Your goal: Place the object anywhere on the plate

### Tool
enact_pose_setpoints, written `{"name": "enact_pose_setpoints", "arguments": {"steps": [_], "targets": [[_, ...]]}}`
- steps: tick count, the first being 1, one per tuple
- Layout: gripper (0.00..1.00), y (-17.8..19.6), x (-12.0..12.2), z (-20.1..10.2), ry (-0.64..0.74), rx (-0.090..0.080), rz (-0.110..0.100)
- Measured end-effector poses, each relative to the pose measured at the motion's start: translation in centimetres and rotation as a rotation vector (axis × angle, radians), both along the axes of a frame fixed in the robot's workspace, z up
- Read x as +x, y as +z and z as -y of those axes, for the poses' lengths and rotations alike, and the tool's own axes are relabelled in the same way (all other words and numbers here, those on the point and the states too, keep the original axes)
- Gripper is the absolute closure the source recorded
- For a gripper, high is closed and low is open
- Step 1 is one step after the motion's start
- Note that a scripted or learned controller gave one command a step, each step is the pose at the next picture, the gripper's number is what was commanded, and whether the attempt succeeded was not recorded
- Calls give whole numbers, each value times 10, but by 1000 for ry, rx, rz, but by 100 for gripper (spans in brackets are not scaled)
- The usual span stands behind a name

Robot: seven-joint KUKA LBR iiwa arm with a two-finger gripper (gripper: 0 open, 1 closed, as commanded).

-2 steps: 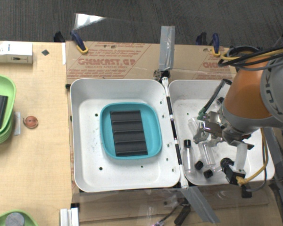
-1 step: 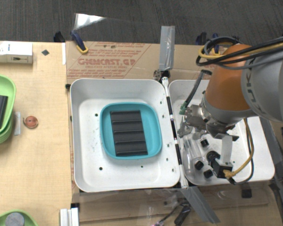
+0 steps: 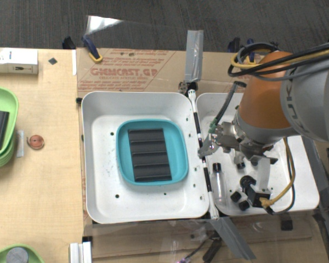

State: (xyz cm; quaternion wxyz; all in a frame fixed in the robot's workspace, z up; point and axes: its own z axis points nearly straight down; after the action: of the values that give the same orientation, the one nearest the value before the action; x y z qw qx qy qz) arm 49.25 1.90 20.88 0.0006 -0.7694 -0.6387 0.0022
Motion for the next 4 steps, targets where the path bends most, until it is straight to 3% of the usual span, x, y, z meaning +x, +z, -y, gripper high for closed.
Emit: {"name": "enact_pose_setpoints", "arguments": {"steps": [1,2,3,4], "targets": [[0,-6,19,52,-34,-1,-1],[0,56,65,125,109,0,2],[0,113,141,170,80,0,2],[0,232,167,195,10,0,2]]}}
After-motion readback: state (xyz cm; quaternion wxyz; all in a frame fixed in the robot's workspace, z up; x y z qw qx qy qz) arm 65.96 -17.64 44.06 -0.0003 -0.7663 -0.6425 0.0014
